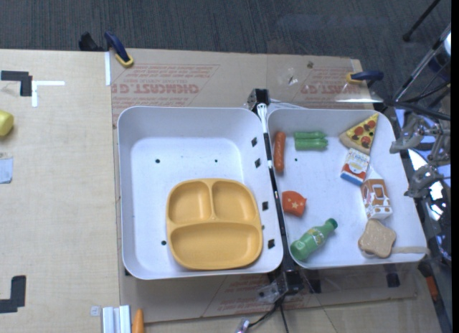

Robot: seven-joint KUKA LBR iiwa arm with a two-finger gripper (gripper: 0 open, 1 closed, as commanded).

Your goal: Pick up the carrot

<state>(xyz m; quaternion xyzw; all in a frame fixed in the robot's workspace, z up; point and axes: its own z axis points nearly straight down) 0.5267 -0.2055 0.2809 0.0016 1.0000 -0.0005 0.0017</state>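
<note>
The carrot (279,151) lies in the right bin (326,240), lengthwise against its left wall, just beside the divider between the two bins. Next to it, toward the bin's far end, sits a green pepper (310,140), close but apart from it. Below the carrot rests a red tomato piece (293,202), and nearer the front a green bottle (312,240) lies tilted. Along the right side of the same bin are a pizza slice (360,133), a small carton (355,166), a second carton (376,199) and a bread slice (376,238). The left bin (136,152) holds a yellow divided plate (214,222). The arm is at the right edge, well apart from the carrot; I cannot tell how its hand stands or whether it has hold of anything.
</note>
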